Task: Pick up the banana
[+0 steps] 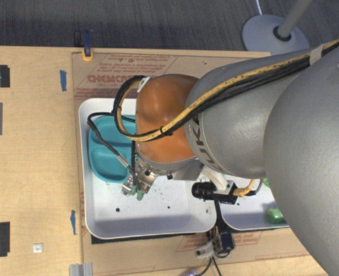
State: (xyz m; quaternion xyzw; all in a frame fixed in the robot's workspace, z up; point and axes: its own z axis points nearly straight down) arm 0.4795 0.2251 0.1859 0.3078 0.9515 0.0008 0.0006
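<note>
My gripper (pixel 133 190) hangs low over the left white bin (pixel 158 223), near its middle. Its green-tipped fingers (pixel 139 195) stand close together and I see nothing between them. A teal dish-like object (pixel 103 149) lies just left of the gripper, along the bin's left wall. The orange wrist band (pixel 161 119) and the grey arm body cover the back of the left bin and most of the right bin (pixel 250 222).
A small green object (pixel 274 214) lies in the right bin beside the arm. Black and yellow cables (pixel 215 197) loop around the wrist. Small dark specks dot the left bin's floor. The cardboard bench top (pixel 31 171) stretches to the left.
</note>
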